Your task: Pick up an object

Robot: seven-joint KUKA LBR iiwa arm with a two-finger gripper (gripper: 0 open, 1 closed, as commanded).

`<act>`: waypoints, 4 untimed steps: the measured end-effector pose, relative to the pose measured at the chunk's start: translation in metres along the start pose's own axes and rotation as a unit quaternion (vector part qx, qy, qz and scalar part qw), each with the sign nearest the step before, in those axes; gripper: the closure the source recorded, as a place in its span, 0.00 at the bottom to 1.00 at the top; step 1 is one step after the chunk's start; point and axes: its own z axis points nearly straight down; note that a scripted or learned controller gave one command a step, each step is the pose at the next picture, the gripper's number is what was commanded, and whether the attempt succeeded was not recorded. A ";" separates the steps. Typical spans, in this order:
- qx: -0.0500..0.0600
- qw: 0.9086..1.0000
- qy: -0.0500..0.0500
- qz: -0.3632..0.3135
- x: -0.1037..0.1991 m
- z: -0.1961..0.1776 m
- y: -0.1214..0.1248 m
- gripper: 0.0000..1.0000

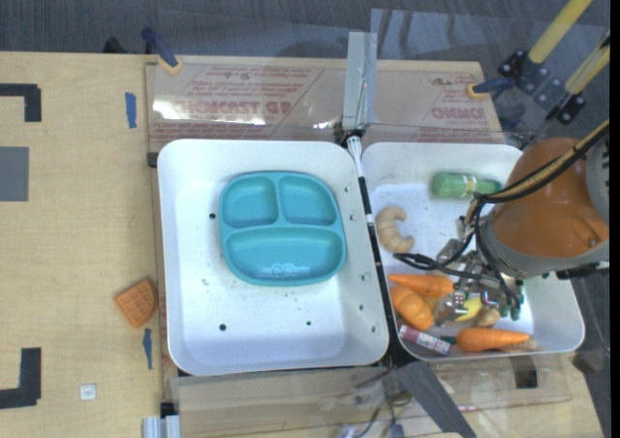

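A wooden desk point(68, 262) fills the left of the frame. Near its lower left lies a small orange waffle-shaped toy point(137, 301), just outside the bins.

In the centre sits the left white bin point(194, 329). A teal divided plate point(282, 228) with three compartments rests in its upper middle.

Touching it on the right is the right white bin point(567, 320), which holds the loose objects. At its left side lies a tan croissant-shaped toy point(393, 229). Toward the top is a green object point(463, 184), partly behind the arm. Lower down, an orange carrot point(420, 283) lies above an orange pepper-like toy point(416, 309). At the bottom edge sits a small tube-shaped item point(423, 338) with a red end, and beside it a second carrot point(494, 338).

The arm's orange band point(550, 203) occupies the right of the frame, above this bin. Beneath it the gripper point(475, 296) is low among the objects in the bin's lower middle, close to a small yellow item point(471, 307). Cables and metal parts crowd this spot, so whether the gripper is apart, together, or clamped on anything cannot be told.
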 end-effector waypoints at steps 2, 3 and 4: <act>0.000 0.998 0.011 0.068 -0.076 -0.006 -0.014 0.00; -0.001 0.995 0.010 0.097 -0.157 0.018 0.011 0.00; 0.000 0.993 0.010 0.118 -0.102 0.016 0.023 0.00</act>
